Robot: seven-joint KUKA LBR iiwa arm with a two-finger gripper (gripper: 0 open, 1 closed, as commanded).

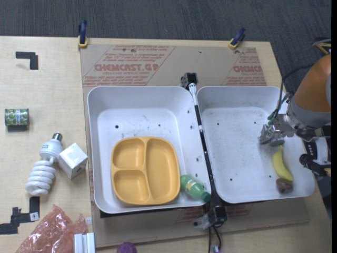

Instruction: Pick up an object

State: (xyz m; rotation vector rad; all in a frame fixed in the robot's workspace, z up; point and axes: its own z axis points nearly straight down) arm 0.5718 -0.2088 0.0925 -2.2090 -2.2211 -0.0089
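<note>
A yellow banana (281, 166) with a brown end lies along the right wall of the right bin (231, 141). My gripper (270, 135) hangs low at that bin's right side, just above the banana's upper tip; nothing shows between its fingers. In the left bin (100, 141) lies a yellow divided plate (145, 170), and a green bottle (194, 188) rests in that bin's front right corner beside the plate.
Left of the bins, on the bench, lie a white spiral light bulb (43, 165), a small white cube (73, 160), a green can (16, 117) and a pink mesh bag (52, 231). A black divider rail (200, 136) separates the bins.
</note>
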